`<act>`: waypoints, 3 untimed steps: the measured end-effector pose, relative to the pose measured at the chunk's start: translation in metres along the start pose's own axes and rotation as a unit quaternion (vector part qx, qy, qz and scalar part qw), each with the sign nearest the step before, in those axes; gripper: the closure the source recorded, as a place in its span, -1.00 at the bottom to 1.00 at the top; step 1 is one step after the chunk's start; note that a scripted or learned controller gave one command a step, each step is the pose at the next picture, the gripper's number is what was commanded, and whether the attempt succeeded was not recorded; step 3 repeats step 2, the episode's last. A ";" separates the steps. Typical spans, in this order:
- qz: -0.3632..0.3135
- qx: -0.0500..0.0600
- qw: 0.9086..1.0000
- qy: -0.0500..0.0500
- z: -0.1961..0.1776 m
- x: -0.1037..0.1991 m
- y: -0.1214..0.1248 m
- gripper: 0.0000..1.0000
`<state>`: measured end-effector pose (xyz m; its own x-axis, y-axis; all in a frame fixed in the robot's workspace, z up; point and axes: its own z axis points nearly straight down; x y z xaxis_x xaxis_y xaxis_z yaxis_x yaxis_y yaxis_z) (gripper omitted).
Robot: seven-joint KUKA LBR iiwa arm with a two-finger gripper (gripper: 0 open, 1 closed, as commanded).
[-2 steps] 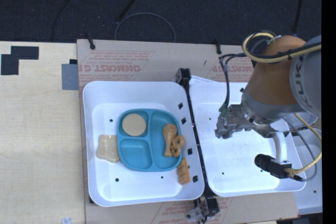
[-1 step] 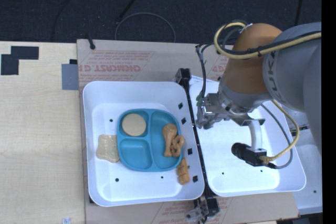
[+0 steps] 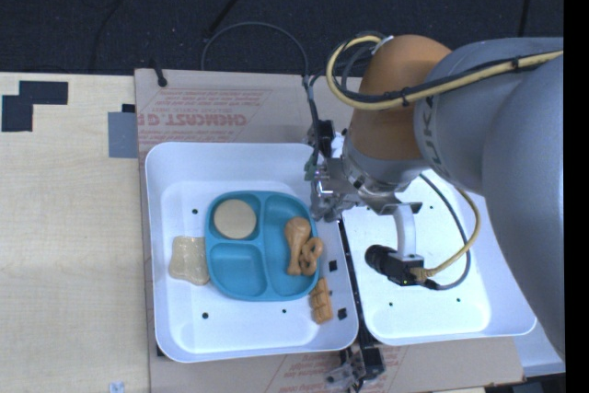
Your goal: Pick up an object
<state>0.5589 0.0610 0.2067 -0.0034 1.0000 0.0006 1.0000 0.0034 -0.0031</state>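
In the left bin lies a blue divided plate. A round tan disc rests in its upper left section, and a twisted brown pretzel-like piece lies in its right section. A pale beige chunk sits on the bin floor against the plate's left edge. A small brown piece lies just off the plate's lower right corner. My gripper hangs over the wall between the two bins, just above and to the right of the pretzel piece. The wrist hides its tip.
The right bin lies mostly beneath my arm, and a black connector on a yellow cable hangs over it. Both bins stand on a cardboard sheet. Pale wooden bench stretches to the left.
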 end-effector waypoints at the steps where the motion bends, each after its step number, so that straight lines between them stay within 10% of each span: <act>1: 0.000 0.000 1.000 0.000 0.002 0.045 0.018 1.00; 2: 0.001 0.001 1.000 -0.001 0.002 0.044 0.017 -1.00; 3: 0.001 0.001 1.000 -0.001 0.002 0.044 0.017 -1.00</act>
